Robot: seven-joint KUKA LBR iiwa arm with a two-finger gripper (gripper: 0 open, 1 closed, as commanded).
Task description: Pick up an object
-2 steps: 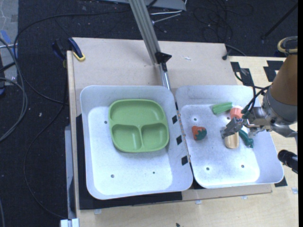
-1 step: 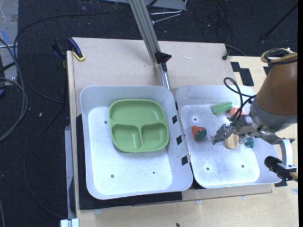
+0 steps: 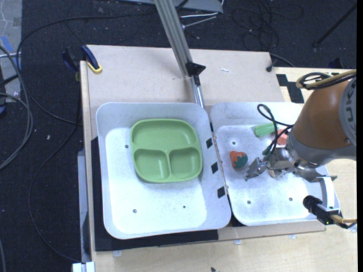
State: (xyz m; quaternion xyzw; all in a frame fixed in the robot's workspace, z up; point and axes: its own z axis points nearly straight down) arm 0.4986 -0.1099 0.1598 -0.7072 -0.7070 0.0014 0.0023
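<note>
Though blurred, toy [image 3: 239, 159] lies just beside gripper [image 3: 253, 170] — apart.

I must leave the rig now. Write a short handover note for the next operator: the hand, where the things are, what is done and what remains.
Hand: low over the right bin, fingers apart, nothing between them.
Things: a small red and green toy lies in the right bin, just left of the hand and above its tips, not gripped. A green stick lies near the bin's far edge. A green divided plate sits in the left bin.
Done: the arm has reached the right bin.
Left: close on an object and lift it.
</note>
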